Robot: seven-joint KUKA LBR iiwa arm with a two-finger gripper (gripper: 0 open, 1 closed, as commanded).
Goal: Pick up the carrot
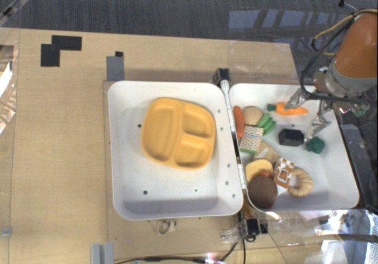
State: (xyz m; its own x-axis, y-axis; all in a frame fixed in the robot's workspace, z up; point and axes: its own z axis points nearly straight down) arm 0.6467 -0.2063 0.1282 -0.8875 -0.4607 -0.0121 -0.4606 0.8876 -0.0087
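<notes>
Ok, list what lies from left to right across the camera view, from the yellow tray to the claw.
Yellow tray in the left bin → orange-red sausage-like piece at the right bin's left edge → black block → green piece → claw, with the carrot lying at its left finger.

**Carrot: Appearance and Position**

The carrot (292, 111) is a small orange toy with a green tip at its left end. It lies roughly horizontal near the back wall of the right bin, close to the back right corner. The orange body tapers toward the right.
</notes>
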